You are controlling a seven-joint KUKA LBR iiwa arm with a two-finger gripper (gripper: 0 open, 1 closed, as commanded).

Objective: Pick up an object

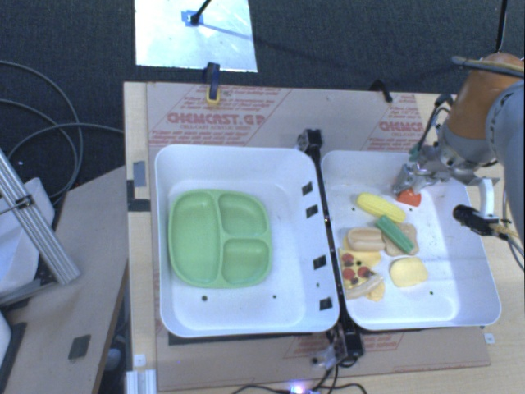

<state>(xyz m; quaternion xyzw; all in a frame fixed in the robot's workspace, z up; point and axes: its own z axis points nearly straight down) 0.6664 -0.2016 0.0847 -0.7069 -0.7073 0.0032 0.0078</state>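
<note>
the gripper, grip state unclear, hangs over a red piece near the right bin's far edge, corn just nearer.

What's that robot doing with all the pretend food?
A robot arm is reaching in from the right over the right bin. Its gripper sits low at the bin's far side, right at a small red-orange toy; whether it actually has hold of it is hard to tell. The other toy food lies in a cluster in that bin: a yellow corn cob, a hot dog, a green vegetable, a pizza slice. The left bin holds a green divided plate.
</note>
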